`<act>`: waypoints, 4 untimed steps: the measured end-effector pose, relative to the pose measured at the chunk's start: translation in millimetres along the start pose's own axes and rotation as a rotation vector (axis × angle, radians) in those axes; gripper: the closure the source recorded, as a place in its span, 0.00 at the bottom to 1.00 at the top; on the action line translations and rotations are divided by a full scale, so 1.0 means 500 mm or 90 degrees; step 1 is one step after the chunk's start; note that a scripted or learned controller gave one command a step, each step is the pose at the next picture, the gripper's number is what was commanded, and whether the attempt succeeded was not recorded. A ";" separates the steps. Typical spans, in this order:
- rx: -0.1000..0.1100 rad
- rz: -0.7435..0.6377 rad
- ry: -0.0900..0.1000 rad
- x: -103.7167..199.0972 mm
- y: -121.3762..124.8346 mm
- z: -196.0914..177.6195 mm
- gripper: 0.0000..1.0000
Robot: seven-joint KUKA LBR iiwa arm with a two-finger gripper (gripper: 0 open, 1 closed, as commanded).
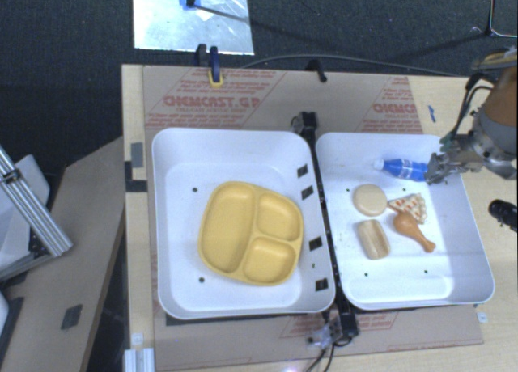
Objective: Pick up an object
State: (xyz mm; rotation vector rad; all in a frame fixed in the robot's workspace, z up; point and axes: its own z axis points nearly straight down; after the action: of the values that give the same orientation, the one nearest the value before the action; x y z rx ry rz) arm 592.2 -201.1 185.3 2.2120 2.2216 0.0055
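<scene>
The left bin [174, 225] holds a yellow divided plate [251, 233] with three compartments, lying flat near the bin's middle. A black divider strip [318, 217] runs between this bin and the right bin [465, 273], and everything else here sits to the right of that strip.

Just past the strip, in the right bin, a round beige bun [370, 200] lies flat, with an oblong bread roll [373, 238] just below it, close but apart. Further from the strip, a pizza slice [409, 205] sits beside the bun, and a chicken drumstick [415, 230] lies just under the slice, seemingly touching it, its thin end pointing away from the strip.

Above these foods, toward the bin's far side, a blue bottle [404, 169] with a white cap lies on its side, cap end toward the strip. The gripper [443, 168] is low at the bottle's other end, right against it. Whether its fingers are spread or closed, or have any hold on the bottle, cannot be told from this view.
</scene>
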 end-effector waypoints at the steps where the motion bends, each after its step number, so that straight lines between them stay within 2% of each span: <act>1: -0.001 -0.001 0.000 0.004 0.009 -0.129 1.00; 2: 0.002 -0.001 0.001 0.004 0.011 -0.127 1.00; 4: 0.004 -0.003 0.002 0.227 -0.024 -0.131 1.00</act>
State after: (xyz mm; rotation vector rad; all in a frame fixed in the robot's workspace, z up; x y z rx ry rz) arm 579.2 -87.3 250.6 2.2111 2.2321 0.0030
